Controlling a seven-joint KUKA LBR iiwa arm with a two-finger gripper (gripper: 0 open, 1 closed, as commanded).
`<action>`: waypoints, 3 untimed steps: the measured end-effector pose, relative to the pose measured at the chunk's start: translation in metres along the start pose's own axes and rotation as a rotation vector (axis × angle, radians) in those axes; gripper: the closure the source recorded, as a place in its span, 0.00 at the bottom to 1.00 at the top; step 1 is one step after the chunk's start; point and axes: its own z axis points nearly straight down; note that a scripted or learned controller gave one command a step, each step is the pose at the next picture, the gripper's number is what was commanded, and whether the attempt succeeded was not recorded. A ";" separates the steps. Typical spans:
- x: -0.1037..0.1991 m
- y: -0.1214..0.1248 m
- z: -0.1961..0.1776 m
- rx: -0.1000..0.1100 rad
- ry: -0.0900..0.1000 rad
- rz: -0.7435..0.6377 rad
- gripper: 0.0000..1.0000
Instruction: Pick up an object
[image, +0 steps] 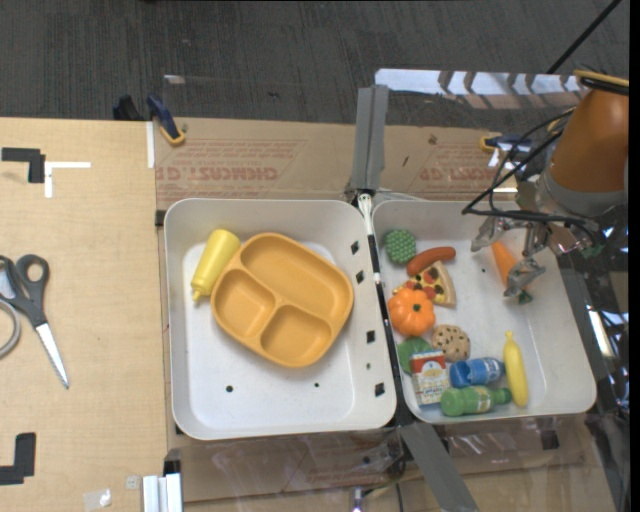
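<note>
We see table bearing two bins. Left bin holds yellow tray, yellow bottle touching its upper-left edge. Right bin holds arm's jaws at upper right, spread apart around orange carrot; whether they press it, we cannot tell. Pumpkin near bin's left wall, pizza slice and sausage above it, cookie below. Scissors on table, far left.
</note>
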 end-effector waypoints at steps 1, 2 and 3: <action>-0.002 -0.001 -0.012 0.003 -0.009 0.003 1.00; -0.002 -0.001 -0.012 0.003 -0.009 0.003 0.00; 0.001 0.000 0.000 -0.001 0.001 0.069 0.00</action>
